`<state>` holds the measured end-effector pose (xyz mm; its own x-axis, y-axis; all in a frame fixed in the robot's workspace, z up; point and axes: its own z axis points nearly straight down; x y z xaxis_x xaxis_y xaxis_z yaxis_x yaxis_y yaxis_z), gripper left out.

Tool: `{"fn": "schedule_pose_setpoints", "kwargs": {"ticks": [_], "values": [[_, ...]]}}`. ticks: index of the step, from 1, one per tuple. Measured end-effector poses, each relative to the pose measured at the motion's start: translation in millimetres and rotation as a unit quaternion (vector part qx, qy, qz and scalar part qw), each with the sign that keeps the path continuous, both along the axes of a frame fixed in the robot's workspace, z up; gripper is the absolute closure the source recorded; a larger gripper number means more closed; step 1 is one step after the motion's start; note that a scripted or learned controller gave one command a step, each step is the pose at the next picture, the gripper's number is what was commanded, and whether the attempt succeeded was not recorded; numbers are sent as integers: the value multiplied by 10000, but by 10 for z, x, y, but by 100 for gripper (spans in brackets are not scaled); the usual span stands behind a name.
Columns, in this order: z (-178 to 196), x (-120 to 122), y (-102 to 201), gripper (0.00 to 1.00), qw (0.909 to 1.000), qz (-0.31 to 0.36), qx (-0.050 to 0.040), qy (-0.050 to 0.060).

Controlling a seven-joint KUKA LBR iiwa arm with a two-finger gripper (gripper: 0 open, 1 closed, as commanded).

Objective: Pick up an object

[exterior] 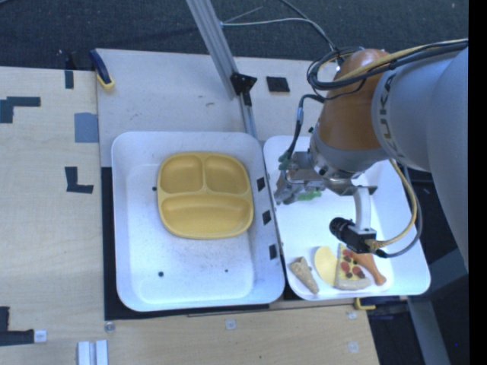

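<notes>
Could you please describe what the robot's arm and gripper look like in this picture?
The arm is bulky, rounded and grey, with a glossy orange band above the wrist. Black cables loop over the band, and a yellow one curves down its side. The gripper is a compact grey metal assembly.

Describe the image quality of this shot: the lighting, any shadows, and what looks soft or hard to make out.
Camera view: even, diffuse lighting with no harsh glare on the white bins; the yellow plate is fairly sharp, casting little shadow; the arm throws a soft shadow on the right bin; the pincer is dark and cluttered, so its fingers are hard to read; the toy food is small and slightly soft.
</notes>
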<state>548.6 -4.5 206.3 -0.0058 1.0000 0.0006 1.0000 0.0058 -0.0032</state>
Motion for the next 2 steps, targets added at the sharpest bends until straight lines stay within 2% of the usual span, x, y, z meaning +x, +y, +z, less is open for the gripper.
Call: {"fn": "schedule_pose_setpoints", "kwargs": {"ticks": [1,2], "values": [[71,13,585,100,10000,3,0,-5],[128,-149,1002,100,10000,5,0,2]]}}
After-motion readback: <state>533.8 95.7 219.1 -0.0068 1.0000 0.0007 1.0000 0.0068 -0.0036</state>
